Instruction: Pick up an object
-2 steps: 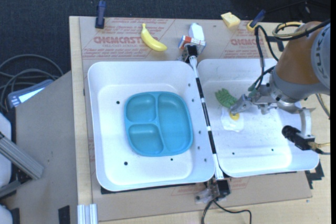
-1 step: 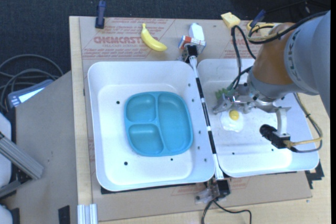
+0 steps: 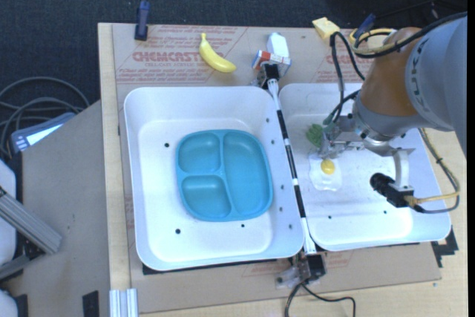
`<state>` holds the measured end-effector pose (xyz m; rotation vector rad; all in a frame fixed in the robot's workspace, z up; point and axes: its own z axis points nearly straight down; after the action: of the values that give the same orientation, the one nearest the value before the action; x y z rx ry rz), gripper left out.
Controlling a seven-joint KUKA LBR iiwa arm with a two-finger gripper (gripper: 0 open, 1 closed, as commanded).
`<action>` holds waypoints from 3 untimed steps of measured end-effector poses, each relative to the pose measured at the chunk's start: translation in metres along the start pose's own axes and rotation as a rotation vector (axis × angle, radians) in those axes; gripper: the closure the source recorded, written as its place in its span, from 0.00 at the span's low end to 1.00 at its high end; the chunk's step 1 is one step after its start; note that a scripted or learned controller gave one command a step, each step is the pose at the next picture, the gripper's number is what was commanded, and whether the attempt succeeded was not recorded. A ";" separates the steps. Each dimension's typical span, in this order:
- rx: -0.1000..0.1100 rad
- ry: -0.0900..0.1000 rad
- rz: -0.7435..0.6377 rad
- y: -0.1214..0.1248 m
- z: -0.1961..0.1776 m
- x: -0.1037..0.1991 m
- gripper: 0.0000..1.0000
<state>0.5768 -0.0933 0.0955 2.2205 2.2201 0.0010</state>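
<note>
Hovering over the right bin (image 3: 415,230), the gripper (image 3: 332,147) is seen just above a yellow object (image 3: 327,168) at its 6 o'clock; a green object (image 3: 317,134) is at its 10 o'clock. Grip state cannot be told.

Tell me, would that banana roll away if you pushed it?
Probably not far. The banana is curved and lies flat on the board, so it would likely spin or slide instead. It looks like smooth plastic, so probably light and a bit slippery.
</note>
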 end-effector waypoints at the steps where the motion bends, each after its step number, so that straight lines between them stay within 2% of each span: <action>1: 0.001 0.000 0.000 0.000 0.000 0.000 0.00; 2: 0.004 0.002 0.000 -0.030 0.011 -0.001 0.00; 3: 0.000 0.000 -0.002 0.061 0.010 -0.021 0.00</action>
<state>0.6379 -0.1144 0.0851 2.2186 2.2221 0.0008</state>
